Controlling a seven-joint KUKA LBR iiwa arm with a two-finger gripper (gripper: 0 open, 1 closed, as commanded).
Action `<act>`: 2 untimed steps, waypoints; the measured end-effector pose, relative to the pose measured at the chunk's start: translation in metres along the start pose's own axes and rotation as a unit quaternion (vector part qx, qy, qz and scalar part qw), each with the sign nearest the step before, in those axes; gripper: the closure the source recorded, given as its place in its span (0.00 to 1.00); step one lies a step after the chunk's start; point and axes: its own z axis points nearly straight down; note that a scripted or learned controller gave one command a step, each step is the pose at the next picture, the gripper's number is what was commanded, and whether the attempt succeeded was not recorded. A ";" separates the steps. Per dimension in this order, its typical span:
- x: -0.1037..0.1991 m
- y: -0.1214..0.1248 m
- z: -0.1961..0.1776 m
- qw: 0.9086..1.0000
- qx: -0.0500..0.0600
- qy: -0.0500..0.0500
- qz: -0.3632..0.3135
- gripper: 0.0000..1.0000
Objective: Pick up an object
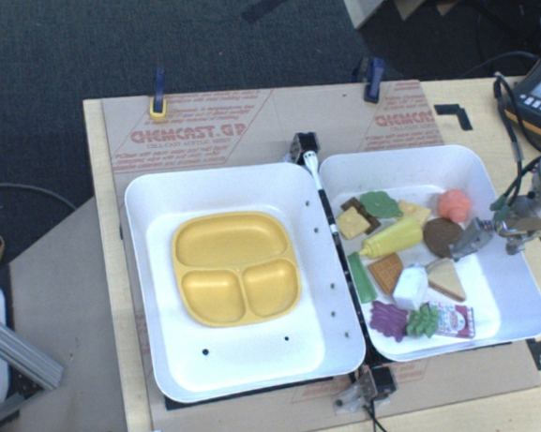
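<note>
A: Bins first; what lies in them?

B: 2 white bins sit side by side on the worktop (244, 128); the left bin (170, 360) holds a yellow divided tray (236, 268) with 3 compartments; the right bin (513, 293) holds a heap of toy food.

A: Name the pieces.

B: A yellow corn-like piece (392, 238) lies near the middle; a green leafy piece (379, 203) sits above it, beside a pale cheese block (352, 222); a pink ball (455, 205) rests toward the bin's far right corner; a brown round piece (441, 236) lies just below the ball; a bread wedge (447, 282), a white lump (410, 285), an orange cracker (386, 272) and a green stick (361, 280) fill the centre; a purple grape bunch (389, 319), a green broccoli piece (423, 320) and a red and white packet (455, 321) line the near edge.

A: And the gripper?

B: The gripper (463, 245) reaches in from the right, low over the right bin; its tip is just beside the brown round piece, perhaps touching it; I cannot tell how it is set; nothing is visibly held.
</note>
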 end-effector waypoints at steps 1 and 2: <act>0.001 0.003 -0.007 1.000 -0.007 -0.002 -0.002 0.00; 0.011 0.004 0.047 1.000 -0.005 0.000 -0.002 0.00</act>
